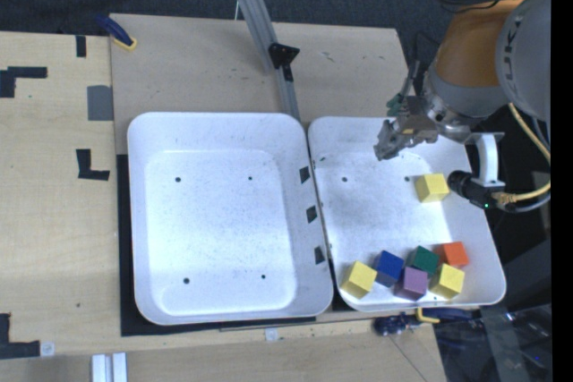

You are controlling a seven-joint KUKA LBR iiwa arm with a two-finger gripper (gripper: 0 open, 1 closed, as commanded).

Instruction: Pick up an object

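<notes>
The grey two-finger gripper [391, 145] hangs over the far part of the right shallow white plastic bin [358, 210]; how it is set, I cannot tell. Nothing looks picked yet — the nearest small yellow cube [431, 187] lies just beside, and five other cubes cluster at the near edge.

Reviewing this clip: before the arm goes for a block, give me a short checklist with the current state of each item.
1. Blocks within the right bin: ok; all lie inside its rim.
2. An isolated target: ok; the yellow block near the bin's right side sits apart from the others.
3. Cluster at the near edge: not ok for a clean grasp; the blue block, purple block, green block and orange block are packed together.
4. Gripper over a block: not ok; it hangs above bare bin floor, up-left of the yellow block.
5. Gripper's opening: cannot tell.
</notes>
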